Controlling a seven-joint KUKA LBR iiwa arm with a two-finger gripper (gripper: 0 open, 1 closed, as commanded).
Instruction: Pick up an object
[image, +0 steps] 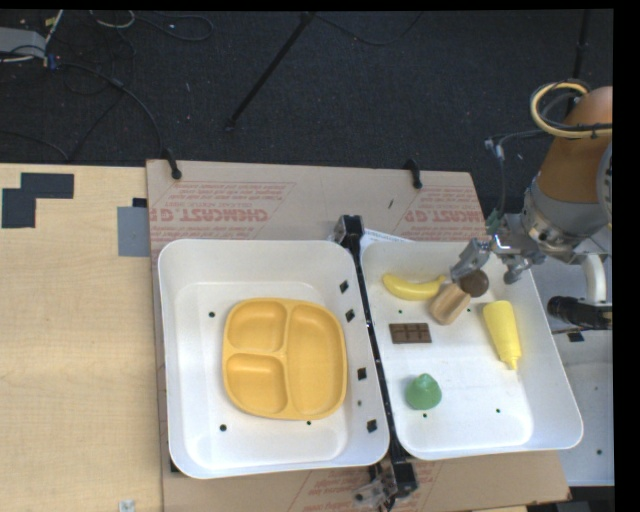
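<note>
- The arm (572, 165) reached in from the right, its orange band above the grey wrist, and ended over the upper part of the right bin (545, 425).
- The end effector (484, 262) hung at the far right-hand area of that bin; whether its fingers were spread or closed could not be told from this slanted view.
- Nothing could be seen between the fingers.
- A banana (411, 288) lay near the top of the right bin, just left of the end effector.
- A tan block (449, 303) with a dark round end lay tilted directly under the end effector, touching or nearly touching the banana's right tip; contact with the fingers could not be made out.
- A yellow bottle (503, 333) lay on its side to the right of the block, its narrow end pointing toward the near edge.
- A brown bar (409, 334) lay flat below the banana, near the divider between the bins.
- A green pear-like piece (423, 391) sat nearer the front of the right bin, well apart from the others.
- The left bin (185, 300) held a yellow plate (285, 358) with three compartments, set about in the middle.
- Both bins sat side by side on a cardboard sheet (250, 205) on the worktop (70, 350), which was pale wood to the left.
- Black cables (130, 90) ran over the dark floor beyond the worktop.
</note>
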